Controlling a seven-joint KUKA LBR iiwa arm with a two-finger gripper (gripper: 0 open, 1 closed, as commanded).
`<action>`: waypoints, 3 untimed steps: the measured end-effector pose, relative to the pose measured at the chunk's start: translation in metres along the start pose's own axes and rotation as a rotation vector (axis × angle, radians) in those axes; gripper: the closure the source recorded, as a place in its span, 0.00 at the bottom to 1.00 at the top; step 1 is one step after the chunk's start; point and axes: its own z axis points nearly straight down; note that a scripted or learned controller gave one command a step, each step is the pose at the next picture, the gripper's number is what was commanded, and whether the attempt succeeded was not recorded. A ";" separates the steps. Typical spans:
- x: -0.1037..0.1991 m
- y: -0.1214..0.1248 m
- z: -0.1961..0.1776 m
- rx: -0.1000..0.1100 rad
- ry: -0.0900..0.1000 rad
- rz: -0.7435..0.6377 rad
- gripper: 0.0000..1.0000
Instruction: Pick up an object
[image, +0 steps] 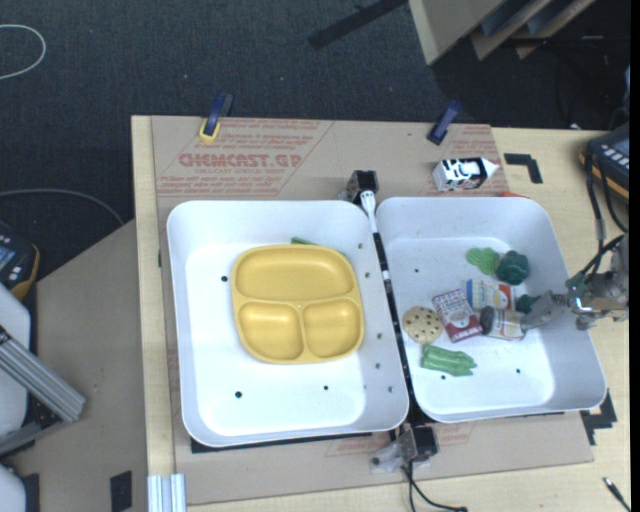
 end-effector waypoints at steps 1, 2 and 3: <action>0.002 -0.001 0.064 0.002 0.001 0.000 0.00; 0.003 -0.001 0.094 -0.002 0.000 -0.001 0.00; 0.002 0.000 0.083 -0.006 -0.003 0.000 1.00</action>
